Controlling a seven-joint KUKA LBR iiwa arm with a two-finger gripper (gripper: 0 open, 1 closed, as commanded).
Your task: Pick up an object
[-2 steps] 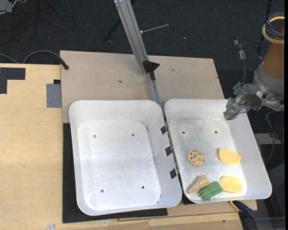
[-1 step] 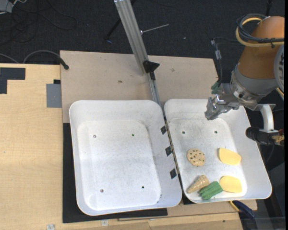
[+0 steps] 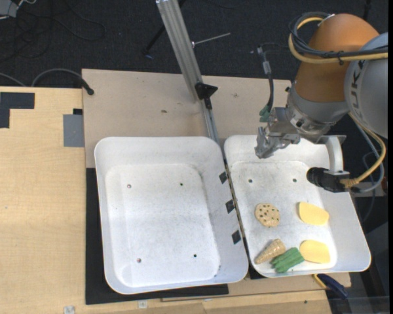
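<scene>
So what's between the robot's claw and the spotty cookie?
Just bare white bin floor between the gripper and the cookie, seen in the camera view.

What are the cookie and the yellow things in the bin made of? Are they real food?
Probably toys. The cookie looks like matte moulded plastic or foam, tan with dark dots that seem painted. The two yellow pieces are smooth and evenly coloured, likely plastic. The right bin looks like white plastic.

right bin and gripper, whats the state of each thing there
gripper: above the far end of the right bin, nothing seen in it
cookie: lying flat in the bin
ice cream cone: lying on its side
green item: lying beside the cone
two yellow pieces: lying flat
</scene>
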